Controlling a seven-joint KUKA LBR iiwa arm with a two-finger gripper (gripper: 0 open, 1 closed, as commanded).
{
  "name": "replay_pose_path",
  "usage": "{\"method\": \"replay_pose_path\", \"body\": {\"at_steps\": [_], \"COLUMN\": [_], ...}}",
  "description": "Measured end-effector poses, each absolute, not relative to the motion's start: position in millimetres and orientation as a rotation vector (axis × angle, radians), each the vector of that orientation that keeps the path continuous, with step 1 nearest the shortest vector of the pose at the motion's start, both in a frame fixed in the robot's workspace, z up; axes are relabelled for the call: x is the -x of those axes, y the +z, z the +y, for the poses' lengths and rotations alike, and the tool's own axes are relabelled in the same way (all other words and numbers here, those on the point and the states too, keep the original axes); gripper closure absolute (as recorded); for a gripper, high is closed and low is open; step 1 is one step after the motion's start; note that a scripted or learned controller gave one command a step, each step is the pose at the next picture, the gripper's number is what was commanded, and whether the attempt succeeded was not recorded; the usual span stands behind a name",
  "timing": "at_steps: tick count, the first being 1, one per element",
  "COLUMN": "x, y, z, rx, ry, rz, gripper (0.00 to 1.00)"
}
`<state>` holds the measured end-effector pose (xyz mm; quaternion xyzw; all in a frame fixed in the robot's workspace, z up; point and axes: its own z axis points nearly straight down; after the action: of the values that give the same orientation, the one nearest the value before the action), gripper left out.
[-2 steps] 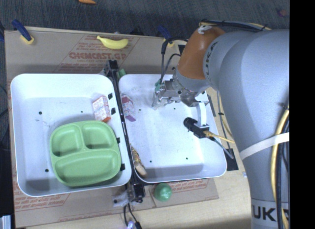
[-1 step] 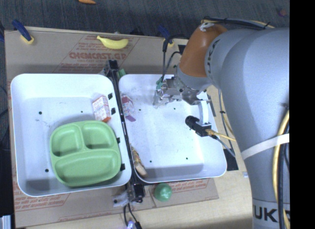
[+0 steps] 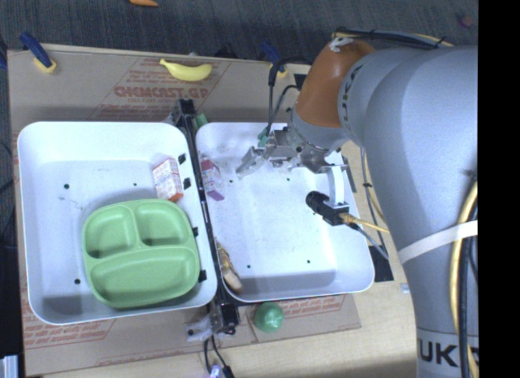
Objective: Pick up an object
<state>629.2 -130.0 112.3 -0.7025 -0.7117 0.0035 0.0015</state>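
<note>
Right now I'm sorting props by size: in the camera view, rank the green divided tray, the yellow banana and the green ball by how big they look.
1. green divided tray, clearly largest
2. yellow banana
3. green ball, a little smaller than the banana

Dark grey carpet floor (image 3: 203, 2), brown cardboard sheet (image 3: 122, 84) over the bench, even overhead light

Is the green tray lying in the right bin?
No, the green tray lies in the left bin, beside a small carton.

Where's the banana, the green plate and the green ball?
banana (image 3: 187, 69), camera view, middle of its curve.
green plate (image 3: 142, 274), camera view, its big bottom compartment.
green ball (image 3: 268, 317), camera view, its center.
</note>
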Motion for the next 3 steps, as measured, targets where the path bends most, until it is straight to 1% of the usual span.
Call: {"method": "replay_pose_path", "body": {"at_steps": [1,2,3], "x": [-656.4,-589.3,-506.6], "y": [115.4,97.1,141.1], "z": [-211.9,-210.8,-171.4], "rx": [2.218,2.212,2.213], "ry": [0.002,0.005,0.003], "rz": [-2.225,-2.225,-2.226], "gripper": [0.0,0.0,0.0]}}
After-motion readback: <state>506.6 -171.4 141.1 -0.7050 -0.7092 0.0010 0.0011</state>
